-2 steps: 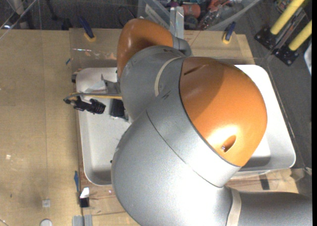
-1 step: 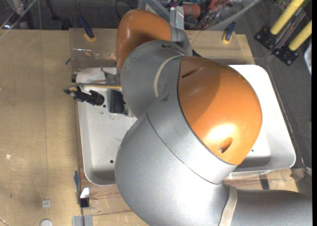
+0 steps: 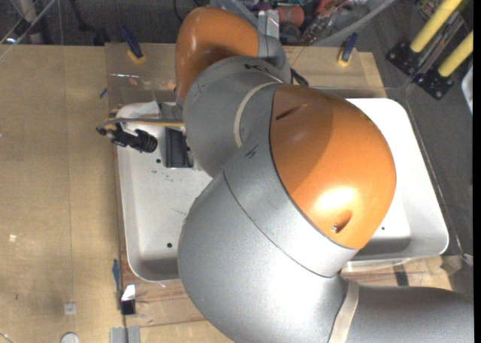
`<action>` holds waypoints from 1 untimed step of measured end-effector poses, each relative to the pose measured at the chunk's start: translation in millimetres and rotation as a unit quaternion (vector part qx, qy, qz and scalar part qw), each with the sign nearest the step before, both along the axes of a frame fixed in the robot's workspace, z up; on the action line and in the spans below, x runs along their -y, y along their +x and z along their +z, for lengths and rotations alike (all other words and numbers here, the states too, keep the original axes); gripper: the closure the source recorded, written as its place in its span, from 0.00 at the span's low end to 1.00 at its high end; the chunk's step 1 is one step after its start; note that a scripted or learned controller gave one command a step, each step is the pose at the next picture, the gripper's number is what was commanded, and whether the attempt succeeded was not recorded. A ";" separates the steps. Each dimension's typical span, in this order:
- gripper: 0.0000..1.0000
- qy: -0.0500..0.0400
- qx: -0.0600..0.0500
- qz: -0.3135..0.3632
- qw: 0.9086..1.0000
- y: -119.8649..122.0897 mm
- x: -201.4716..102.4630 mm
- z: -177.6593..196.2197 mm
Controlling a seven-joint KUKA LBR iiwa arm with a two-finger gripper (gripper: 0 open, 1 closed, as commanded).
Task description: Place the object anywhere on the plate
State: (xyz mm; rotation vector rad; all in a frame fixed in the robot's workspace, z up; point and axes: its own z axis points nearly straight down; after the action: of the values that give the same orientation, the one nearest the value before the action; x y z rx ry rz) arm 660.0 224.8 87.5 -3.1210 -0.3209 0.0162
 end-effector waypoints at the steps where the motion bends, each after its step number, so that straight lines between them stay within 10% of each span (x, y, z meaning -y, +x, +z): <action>1: 1.00 -0.001 0.003 -0.001 1.000 -25.6 -0.2 -2.1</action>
State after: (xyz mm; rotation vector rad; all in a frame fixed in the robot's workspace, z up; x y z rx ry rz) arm 634.4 224.9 85.3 -3.1232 -0.3180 0.0070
